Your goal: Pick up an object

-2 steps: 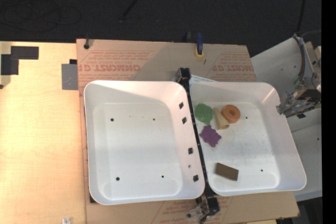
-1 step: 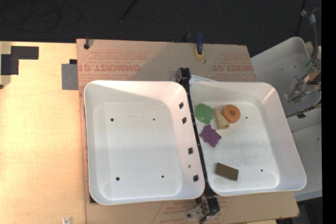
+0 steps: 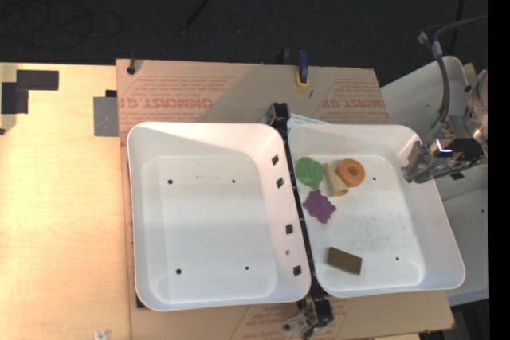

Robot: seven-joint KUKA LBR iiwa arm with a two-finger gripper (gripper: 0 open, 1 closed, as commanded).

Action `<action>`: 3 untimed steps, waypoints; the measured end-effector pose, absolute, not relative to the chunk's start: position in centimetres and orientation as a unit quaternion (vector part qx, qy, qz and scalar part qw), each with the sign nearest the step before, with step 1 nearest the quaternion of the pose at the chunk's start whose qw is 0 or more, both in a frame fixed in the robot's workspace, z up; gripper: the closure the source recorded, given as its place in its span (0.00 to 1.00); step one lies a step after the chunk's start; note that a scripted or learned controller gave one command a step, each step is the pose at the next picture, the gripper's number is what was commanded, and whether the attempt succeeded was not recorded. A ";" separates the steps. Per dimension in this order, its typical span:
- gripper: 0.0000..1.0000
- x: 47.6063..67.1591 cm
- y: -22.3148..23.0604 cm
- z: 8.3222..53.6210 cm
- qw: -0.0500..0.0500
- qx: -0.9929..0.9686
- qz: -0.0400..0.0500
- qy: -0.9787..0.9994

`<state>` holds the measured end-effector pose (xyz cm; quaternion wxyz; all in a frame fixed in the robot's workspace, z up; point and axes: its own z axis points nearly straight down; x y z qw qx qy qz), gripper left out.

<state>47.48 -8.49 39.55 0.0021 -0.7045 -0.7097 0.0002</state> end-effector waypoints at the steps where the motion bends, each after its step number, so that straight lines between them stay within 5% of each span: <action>1: 1.00 47.5 -12.4 25.4 0.004 -0.708 0.003 -0.706; 2: 1.00 47.6 -7.3 34.9 -0.001 -0.705 -0.001 -0.709; 3: 1.00 54.3 -1.0 31.8 0.000 -0.706 0.000 -0.708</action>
